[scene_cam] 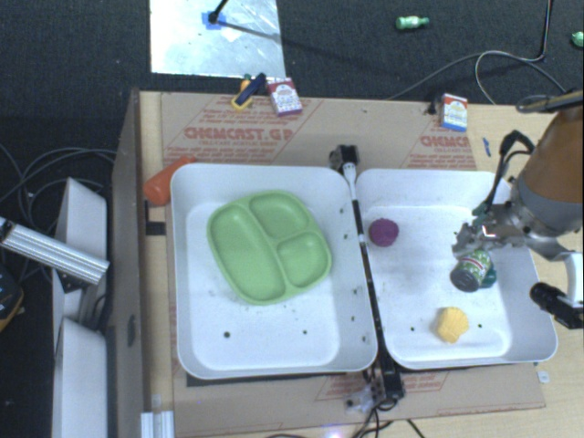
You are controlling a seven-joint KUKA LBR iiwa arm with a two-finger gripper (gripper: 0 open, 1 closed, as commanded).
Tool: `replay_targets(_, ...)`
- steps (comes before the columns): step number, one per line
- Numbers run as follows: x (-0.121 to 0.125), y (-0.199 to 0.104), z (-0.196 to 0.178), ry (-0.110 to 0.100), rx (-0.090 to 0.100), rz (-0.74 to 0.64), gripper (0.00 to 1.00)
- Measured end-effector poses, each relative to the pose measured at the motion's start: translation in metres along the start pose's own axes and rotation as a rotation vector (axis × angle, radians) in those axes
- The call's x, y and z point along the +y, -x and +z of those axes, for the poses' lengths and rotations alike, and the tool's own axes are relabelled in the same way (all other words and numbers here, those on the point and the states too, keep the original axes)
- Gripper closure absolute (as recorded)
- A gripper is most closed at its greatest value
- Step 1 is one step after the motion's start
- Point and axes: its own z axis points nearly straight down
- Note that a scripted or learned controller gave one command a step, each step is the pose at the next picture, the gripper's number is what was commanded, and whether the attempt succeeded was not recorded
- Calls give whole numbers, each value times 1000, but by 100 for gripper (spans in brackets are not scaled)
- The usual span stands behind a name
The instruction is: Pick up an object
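In the right bin (420, 354) lie a purple ball-like object (383, 233), a yellow corn-like toy (451, 325) and a small green and white can (474, 270). My gripper (479, 238) hangs directly over the can at the bin's right side, its tip just above or touching the can's top. The can rests tilted against the bin floor. The fingers are hidden by the wrist and the can. The left bin (201, 336) holds a green divided plate (268, 245).
An orange object (159, 183) lies at the left bin's outer corner. Two small red and white boxes (286, 98) (453, 112) and a yellow clip (245, 93) sit on the cardboard behind the bins. Cables run at the right.
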Motion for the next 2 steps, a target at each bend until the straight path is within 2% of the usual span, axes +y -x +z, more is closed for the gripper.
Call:
replay_targets(1,27,-77,-22,-2,1,-2,100)
replay_targets(2,12,-9,-18,-3,-2,2,100)
